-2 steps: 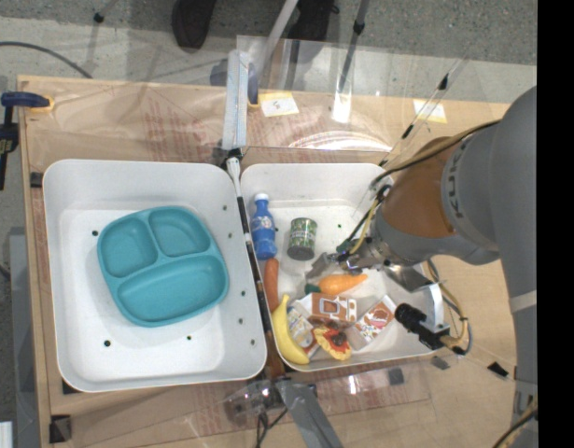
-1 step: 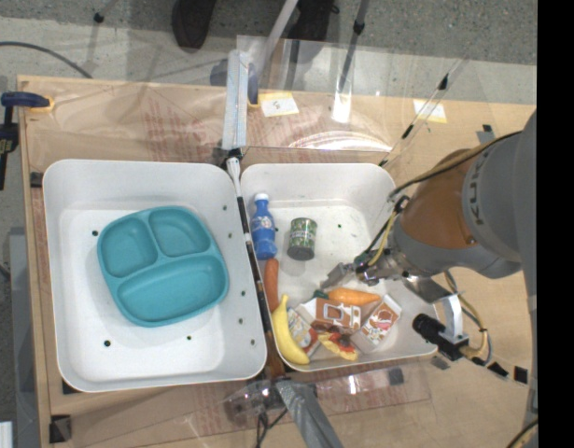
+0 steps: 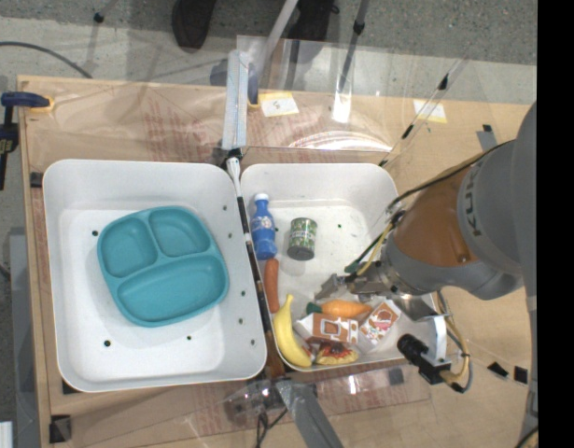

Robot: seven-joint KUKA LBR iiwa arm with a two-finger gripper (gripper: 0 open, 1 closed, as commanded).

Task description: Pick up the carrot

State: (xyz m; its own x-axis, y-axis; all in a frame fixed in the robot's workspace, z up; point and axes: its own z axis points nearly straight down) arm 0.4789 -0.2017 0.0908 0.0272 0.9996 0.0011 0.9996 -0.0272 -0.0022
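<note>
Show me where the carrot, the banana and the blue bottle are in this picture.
carrot [image 3: 271, 286]: camera view, middle of its orange body by the bin's left wall.
banana [image 3: 287, 336]: camera view, middle of its yellow curve.
blue bottle [image 3: 263, 232]: camera view, middle of its blue body.

**Bins and bystander items**

Two white bins are set side by side on the table [image 3: 128, 119]. A teal divided plate [image 3: 162, 264] lies in the left bin [image 3: 63, 194]. In the right bin [image 3: 361, 180], a blue bottle [image 3: 262, 227], a small can [image 3: 302, 238], a banana [image 3: 288, 336] and printed cartons [image 3: 347, 327] are seen.
</note>
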